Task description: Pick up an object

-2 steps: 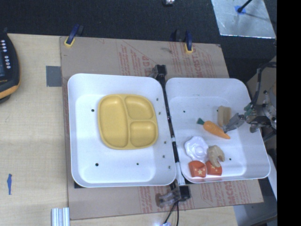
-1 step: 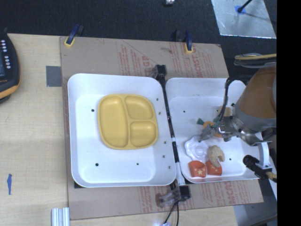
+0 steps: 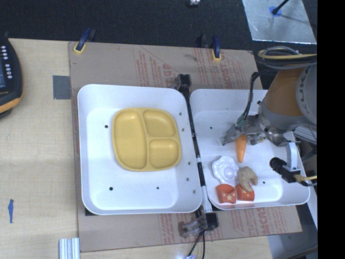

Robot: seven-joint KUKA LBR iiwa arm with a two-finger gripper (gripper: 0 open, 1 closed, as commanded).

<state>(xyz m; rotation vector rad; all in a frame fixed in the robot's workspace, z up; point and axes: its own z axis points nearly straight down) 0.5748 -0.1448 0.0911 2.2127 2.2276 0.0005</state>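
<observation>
I see the gripper low in the right bin, its fingers at the top of the carrot; I cannot tell whether they grip it. The egg, mushroom and red pieces lie nearer. The yellow tray sits in the left bin.

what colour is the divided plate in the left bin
Yellow. The divided plate shows clearly in the camera view, lying flat in the left bin.
</observation>
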